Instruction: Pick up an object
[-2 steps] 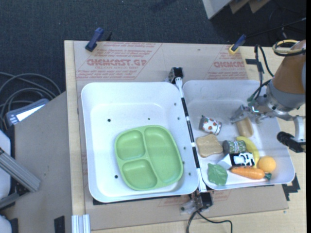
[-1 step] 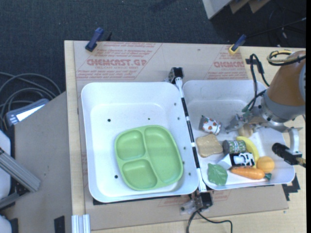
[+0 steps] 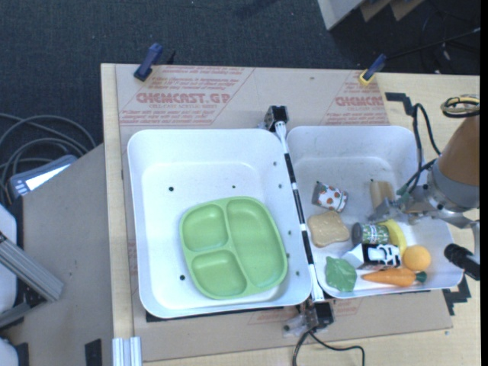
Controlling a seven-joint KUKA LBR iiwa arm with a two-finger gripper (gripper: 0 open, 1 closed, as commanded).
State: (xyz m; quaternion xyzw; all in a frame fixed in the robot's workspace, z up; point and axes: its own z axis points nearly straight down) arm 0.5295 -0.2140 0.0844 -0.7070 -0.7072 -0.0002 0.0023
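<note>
The right bin holds several small items. A white can with red spots lies near its middle, with a slice of bread just below it. Further right lie a green tin, a banana, a black and white item, an orange, a carrot and a green leaf. A tan block stands by the right wall. My gripper hangs low at the bin's right side, just above the banana and the tin and beside the tan block.
The left bin holds a green divided plate. A black clamp sits where the bins meet at the back. Cables run along the right bin's far edge. The arm's orange band overhangs the right rim.
</note>
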